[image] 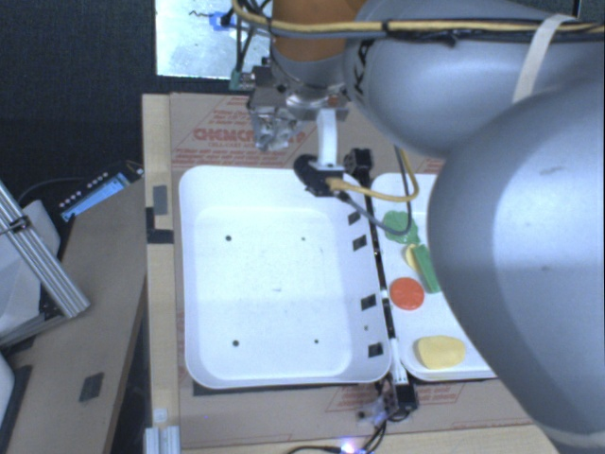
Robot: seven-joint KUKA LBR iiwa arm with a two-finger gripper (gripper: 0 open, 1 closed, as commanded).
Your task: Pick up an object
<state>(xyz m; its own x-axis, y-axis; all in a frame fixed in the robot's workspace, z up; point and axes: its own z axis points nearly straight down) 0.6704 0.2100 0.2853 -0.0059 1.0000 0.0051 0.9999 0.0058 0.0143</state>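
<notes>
- At the near edge of the bench [284, 419], bare cardboard with red print runs along the front of both bins, and a small dark clip sits at the foot of the divider between them.
- The yellow object [440, 351] lies in the near part of the right bin [416, 372], close to the front rim.
- Just beyond it sits the orange round object [407, 293], near the bin's left wall.
- A long green object [424, 266] lies just behind the orange one, angled away from the camera, with a second rounder green piece [397, 222] at its far end.
- The left bin [203, 253] is a shallow white tray with a few dark specks on its floor.
- The grey arm [510, 159] covers much of the right bin and the view's right side, with the orange band [317, 8] at the top.
- The gripper [276, 132] hangs beyond the far rim of the left bin, over the printed cardboard, well apart from the objects in the right bin.
- Whether its fingers are spread or closed cannot be told; nothing can be made out between them.
</notes>
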